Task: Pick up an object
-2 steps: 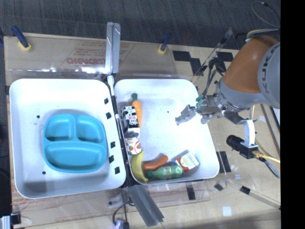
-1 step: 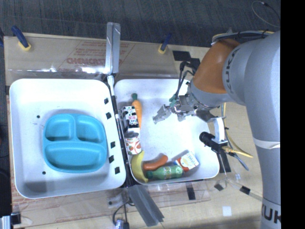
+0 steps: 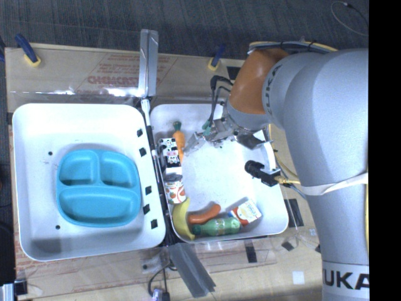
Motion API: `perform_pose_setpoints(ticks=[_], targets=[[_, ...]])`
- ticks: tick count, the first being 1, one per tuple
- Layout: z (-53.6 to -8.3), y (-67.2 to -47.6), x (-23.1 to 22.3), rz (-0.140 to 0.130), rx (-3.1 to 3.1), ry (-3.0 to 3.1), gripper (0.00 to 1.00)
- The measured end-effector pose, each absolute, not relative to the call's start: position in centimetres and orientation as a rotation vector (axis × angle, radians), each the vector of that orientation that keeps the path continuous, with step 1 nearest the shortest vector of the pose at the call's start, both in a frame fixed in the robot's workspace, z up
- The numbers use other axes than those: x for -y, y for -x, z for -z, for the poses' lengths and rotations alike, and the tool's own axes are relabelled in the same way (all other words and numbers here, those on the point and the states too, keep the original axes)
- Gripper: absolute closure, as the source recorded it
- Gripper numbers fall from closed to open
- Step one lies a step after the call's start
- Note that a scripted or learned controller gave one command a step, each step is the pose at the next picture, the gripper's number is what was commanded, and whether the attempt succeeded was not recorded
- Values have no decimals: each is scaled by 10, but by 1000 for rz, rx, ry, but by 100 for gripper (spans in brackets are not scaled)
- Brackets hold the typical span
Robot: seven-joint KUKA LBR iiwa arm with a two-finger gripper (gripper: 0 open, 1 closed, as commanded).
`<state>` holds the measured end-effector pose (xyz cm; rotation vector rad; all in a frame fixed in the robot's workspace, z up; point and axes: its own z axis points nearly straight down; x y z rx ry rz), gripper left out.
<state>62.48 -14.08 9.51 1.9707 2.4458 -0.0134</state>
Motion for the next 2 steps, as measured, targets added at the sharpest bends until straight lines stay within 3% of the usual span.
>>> perform_pose_setpoints(ticks=[1, 2], targets=[[-91, -645, 129, 63, -2454, -1998, 0], [-101, -650, 123, 39, -2452, -1986, 100]])
